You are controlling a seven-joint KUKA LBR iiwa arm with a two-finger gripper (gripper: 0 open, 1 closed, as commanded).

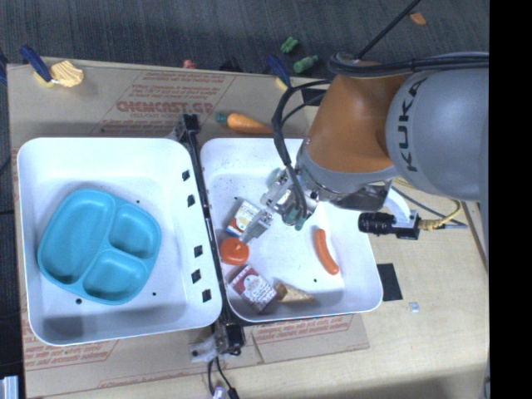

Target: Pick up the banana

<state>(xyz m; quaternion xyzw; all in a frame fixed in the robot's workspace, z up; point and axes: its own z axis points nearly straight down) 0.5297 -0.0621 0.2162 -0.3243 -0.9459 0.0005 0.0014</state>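
A single fixed camera is looking down at a slant on the bench [416, 339], taking in both white bins side by side. The left bin [33, 223] is sitting toward the frame's left and the right bin [366, 285] just right of centre. The dark floor [166, 15] is showing beyond the bench's far edge along the top. The arm [416, 131] is reaching in from the right, looming large over the right bin, nearer the lens than the bench.

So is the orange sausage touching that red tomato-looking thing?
Apart. The camera view shows bare white bin floor between the sausage and the red tomato-like piece.
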